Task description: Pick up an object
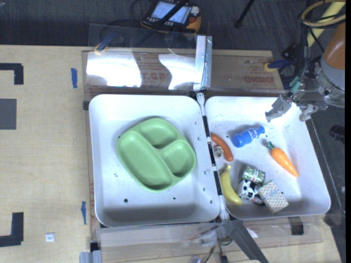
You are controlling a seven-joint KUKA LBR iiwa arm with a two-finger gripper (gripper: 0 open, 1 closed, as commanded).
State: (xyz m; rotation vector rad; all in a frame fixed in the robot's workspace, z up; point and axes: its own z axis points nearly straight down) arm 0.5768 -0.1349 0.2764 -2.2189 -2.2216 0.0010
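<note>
Patterned small box (273,196) nearest at right bin (315,193) front edge, left bin (101,163) holding green divided plate (157,153), banana (228,186), carrot (284,159), blue bottle (246,136), sausage (222,146), green can (254,176), claw (290,107) spread above right bin's far corner, gripping nothing.

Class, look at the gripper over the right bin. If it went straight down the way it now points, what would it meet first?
Probably the bare white floor of the right bin near its far corner. The gripper hangs above and right of the blue bottle, though depth is unclear.
</note>
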